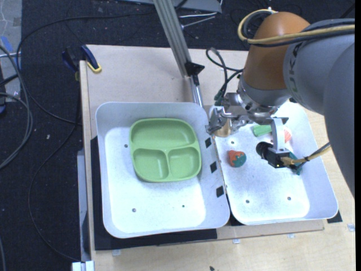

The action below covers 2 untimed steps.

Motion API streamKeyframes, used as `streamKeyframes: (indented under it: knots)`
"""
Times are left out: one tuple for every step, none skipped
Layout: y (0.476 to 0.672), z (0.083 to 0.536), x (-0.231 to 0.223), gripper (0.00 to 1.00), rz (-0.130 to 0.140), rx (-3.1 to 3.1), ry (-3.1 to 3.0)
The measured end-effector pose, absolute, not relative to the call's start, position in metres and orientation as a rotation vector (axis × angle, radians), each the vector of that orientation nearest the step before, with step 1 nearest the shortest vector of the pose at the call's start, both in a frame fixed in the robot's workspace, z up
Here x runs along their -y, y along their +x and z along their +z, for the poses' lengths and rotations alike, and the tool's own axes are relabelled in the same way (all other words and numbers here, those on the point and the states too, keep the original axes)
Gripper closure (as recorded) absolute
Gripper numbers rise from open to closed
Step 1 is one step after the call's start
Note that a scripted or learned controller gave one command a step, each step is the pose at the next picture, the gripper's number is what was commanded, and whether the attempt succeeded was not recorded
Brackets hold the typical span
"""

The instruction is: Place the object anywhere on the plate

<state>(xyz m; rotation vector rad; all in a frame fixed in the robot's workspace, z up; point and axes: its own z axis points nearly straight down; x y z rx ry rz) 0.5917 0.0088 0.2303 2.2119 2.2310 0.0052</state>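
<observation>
Nothing is placed yet — the green three-compartment plastic plate (166, 149) in the left white bin (113, 208) lies bare. The small red-and-teal object (237, 158) rests in the right white bin (316, 202), near the dividing rims. The gripper (221, 123) hovers beside it; its state cannot be told. Above the plate the room is open.

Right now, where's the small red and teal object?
The red and teal object lies in the right bin, near its left wall, just below the claw.
</observation>
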Motion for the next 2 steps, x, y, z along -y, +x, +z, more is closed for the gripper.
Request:
streamKeyframes:
  knots:
    - [0.600,0.221,-0.064,1.00,0.002,-2.230,2.213]
    - [0.615,0.238,-0.116,1.00,0.006,-2.230,2.212]
